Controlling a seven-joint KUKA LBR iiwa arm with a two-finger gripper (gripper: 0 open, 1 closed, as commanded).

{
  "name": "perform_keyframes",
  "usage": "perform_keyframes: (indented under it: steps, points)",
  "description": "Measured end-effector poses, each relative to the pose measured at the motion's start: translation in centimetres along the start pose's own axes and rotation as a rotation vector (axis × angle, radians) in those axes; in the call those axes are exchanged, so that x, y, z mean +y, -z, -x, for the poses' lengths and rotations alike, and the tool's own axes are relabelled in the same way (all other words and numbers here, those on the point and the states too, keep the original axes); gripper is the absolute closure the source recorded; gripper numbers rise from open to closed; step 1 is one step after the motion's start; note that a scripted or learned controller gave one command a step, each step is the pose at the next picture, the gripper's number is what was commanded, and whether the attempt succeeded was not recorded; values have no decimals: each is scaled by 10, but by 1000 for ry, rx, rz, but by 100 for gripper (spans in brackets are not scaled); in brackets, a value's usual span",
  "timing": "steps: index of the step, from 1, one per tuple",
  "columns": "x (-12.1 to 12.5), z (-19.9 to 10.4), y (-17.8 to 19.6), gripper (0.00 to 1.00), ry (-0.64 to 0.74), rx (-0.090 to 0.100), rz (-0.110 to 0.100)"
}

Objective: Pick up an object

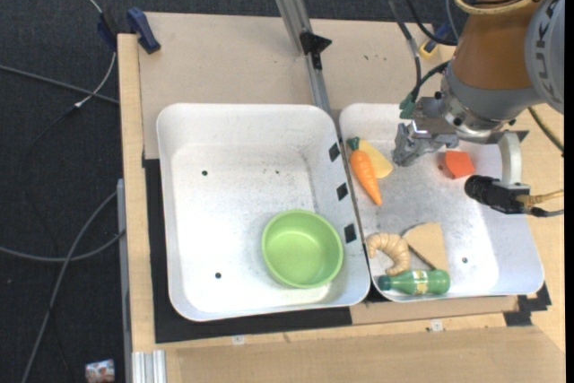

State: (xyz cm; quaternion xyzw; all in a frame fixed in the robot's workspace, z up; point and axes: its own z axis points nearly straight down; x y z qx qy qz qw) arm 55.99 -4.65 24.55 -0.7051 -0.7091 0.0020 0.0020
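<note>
Lying at the near edge of the right bin (502, 278) is a green bottle (413, 283) on its side, cap end pointing right. Just behind the bottle, and touching it, is a tan curled thing (391, 248); it is hard to tell what it is. Next to that, a little right of the bottle's middle, lies a flat brown wedge (428, 240), maybe bread, though that is not clear. Left of the bottle, over in the left bin (193, 148), sits a green bowl (302, 248) close to that bin's near right corner. Farther back from the bottle, along the wall between the bins, lies a toy carrot (365, 174) with its green top pointing away. A pale yellow thing (380, 162) peeks out from behind the carrot, and the carrot hides part of it. Back and right of the bottle, the gripper (408, 146) hangs over the right bin, just right of the yellow thing. Its metal tips are small and blurry, so I cannot tell if they are apart or together, and nothing can be made out between them. Beside the gripper, on the right, is an orange block (458, 163), partly covered by the arm (502, 31). The arm's big orange top is cut off by the far right edge.
</note>
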Motion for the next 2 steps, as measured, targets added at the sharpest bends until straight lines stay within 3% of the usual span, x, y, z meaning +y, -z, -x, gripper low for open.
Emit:
perform_keyframes:
  steps: [2]
  points:
    - [7, -107, -6, 100, 1, 0, 2]
